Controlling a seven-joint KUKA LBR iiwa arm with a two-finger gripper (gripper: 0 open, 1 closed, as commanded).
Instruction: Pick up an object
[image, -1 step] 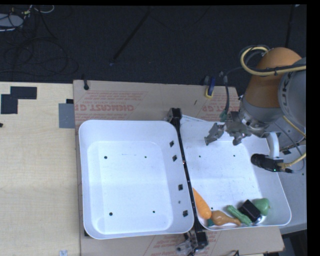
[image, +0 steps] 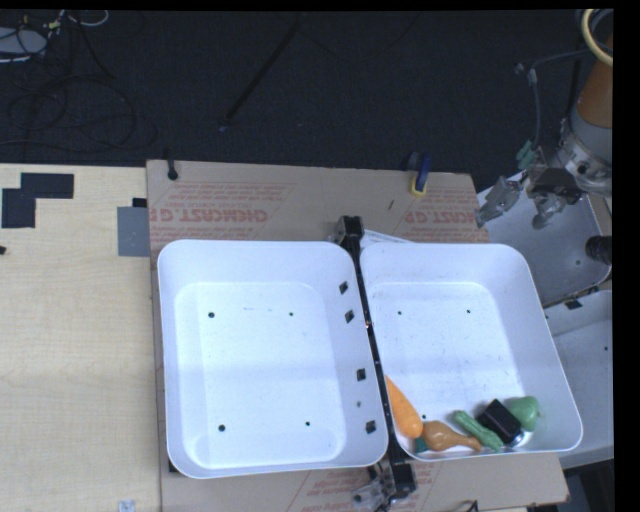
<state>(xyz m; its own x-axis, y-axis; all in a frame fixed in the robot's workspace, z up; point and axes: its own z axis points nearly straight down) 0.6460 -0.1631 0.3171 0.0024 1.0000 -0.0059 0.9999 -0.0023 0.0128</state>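
Note:
The right bin (image: 520, 300) holds a small cluster of objects in its near corner: an orange carrot-shaped piece (image: 402, 408) against the divider, a tan-orange piece (image: 443, 434), a green object (image: 478, 428) with a black block (image: 499, 419) lying on it, and a green rounded piece (image: 524, 409). My gripper (image: 521, 200) hangs at the far right, above and beyond the right bin's far corner, well away from the objects. Its two fingers stand spread apart with nothing between them.
The left bin (image: 190, 300) sits beside the right one, joined by a black clip strip (image: 362, 340). Both rest on a brown cardboard sheet (image: 260, 200). A blue-and-yellow clamp (image: 421, 175) stands at the cardboard's far edge. Cables lie on the dark floor behind.

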